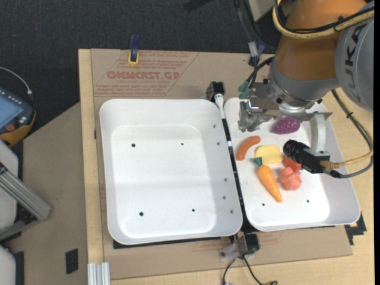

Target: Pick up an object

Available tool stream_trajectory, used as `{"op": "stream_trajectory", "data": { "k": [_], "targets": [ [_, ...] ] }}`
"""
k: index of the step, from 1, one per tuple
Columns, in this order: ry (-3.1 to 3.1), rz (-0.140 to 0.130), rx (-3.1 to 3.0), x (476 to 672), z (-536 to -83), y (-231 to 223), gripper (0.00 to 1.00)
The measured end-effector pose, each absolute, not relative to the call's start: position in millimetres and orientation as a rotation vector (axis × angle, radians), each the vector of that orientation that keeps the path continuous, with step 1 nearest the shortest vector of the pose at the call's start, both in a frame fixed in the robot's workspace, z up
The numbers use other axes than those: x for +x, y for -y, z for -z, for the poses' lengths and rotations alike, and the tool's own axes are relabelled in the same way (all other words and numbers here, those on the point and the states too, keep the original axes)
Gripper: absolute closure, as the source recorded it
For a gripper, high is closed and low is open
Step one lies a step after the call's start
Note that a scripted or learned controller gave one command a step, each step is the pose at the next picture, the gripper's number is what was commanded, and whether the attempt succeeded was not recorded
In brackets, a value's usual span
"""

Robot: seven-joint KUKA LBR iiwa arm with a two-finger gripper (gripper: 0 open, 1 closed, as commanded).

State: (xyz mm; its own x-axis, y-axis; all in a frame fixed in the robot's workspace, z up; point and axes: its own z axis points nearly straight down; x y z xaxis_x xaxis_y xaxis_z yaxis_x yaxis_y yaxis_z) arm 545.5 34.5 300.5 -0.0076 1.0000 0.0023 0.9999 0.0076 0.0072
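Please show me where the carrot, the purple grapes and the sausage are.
carrot [270, 183]: camera view, middle of its orange body.
purple grapes [286, 124]: camera view, centre of the bunch.
sausage [247, 146]: camera view, its middle.

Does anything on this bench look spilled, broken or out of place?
Nothing stands out. The toy foods, a carrot, a sausage, a yellow piece, a red piece and purple grapes, lie loosely clustered inside the right bin, none spilled over its rim.

A tabletop [65, 159] covered by a brown cardboard sheet [148, 70] printed with red lettering. Two shallow white bins lie side by side on the cardboard: the left bin [113, 159] and, touching its right edge, the right bin [309, 215]. A yellow-and-blue clamp [134, 51] grips the cardboard's far edge.
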Motion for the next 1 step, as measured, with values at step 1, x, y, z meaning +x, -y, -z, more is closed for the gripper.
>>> {"op": "stream_trajectory", "data": {
  "k": [1],
  "targets": [
    [-2.219, 0.002, 2.226, 523.9, -305.6, -1.7, 1.0]
  ]
}}
